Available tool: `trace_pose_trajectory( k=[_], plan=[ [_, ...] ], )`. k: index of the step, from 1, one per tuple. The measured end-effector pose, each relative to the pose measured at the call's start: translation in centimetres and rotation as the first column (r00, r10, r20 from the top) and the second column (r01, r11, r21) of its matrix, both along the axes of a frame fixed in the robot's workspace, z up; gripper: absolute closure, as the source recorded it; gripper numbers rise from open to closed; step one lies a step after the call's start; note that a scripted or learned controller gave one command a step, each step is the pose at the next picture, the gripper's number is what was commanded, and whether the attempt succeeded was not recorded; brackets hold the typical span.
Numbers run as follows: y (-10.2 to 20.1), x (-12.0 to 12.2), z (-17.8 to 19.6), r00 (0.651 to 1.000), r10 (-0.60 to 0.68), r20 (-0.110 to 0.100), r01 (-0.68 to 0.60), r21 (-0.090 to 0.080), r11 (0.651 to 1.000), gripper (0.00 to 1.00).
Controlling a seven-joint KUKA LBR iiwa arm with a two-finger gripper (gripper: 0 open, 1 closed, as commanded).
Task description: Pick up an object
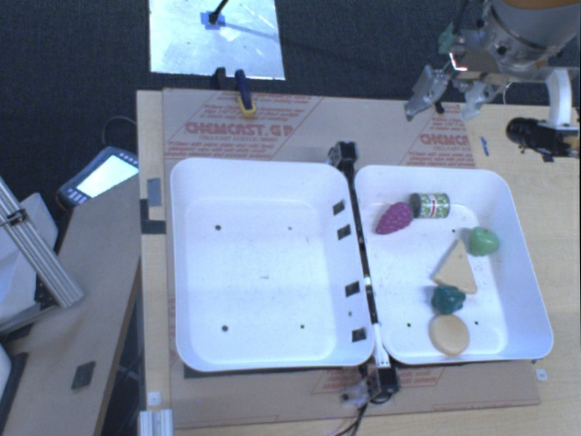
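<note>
Tool (pixel 447 95) high above right bin (pixel 517 207)

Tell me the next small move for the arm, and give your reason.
Probably bring the pincer down and toward the right white bin. It hangs above the bench beyond the bin's far edge with nothing between its fingers, while the small green-banded can and the magenta berry-shaped toy lie nearest it.

We observe the gripper (pixel 448 92) above the desk (pixel 300 121), beyond the far rim of the right bin (pixel 522 271), its fingers spread with nothing between them. The right bin contains a magenta berry-shaped object (pixel 394 217), a small can (pixel 430 205) lying on its side, a green ball (pixel 484 241), a tan wedge (pixel 457 269), a teal object (pixel 448 299) and a tan disc (pixel 449 334). The left bin (pixel 182 271) adjoins it.
</note>
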State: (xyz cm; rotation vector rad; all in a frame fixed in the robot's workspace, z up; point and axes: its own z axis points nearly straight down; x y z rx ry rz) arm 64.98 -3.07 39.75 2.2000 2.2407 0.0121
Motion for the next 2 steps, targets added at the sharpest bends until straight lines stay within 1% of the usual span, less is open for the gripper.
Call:
trace_pose_trajectory(
  k=[1, 2],
  plan=[
    [10.7, 0.7, -7.3, 1.000, -0.005, -0.009, 0.005, -0.002, 1.000, 0.00],
    [10.0, 0.8, -5.8, 1.000, -0.013, -0.002, 0.013, -0.003, 1.000, 1.00]
  ],
)
